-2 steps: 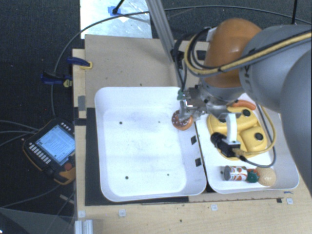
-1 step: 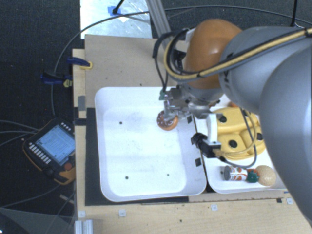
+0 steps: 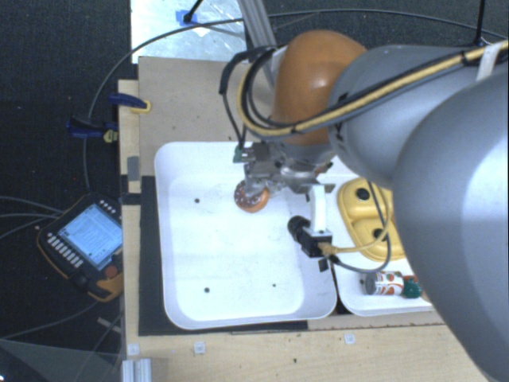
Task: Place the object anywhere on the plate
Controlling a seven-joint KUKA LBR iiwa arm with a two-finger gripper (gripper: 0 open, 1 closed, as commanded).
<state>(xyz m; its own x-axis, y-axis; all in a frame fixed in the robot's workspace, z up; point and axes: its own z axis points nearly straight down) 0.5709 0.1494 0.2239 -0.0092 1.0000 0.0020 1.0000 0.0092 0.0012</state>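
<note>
Near the left bin's (image 3: 171,237) far edge, small round brown obj (image 3: 254,199) sits right under claw (image 3: 256,183). Grip state: can't tell, wrist blocks it. Yellow plate (image 3: 359,213) in right bin is half hidden by arm. You risk a slip mid-carry if hold's weak.

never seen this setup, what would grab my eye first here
The big grey arm with its orange band sweeps in from the right, covering much of the right bin. Its gripper hangs over the left bin, right at a small brown round object. A yellow plate peeks out beside the arm.
</note>
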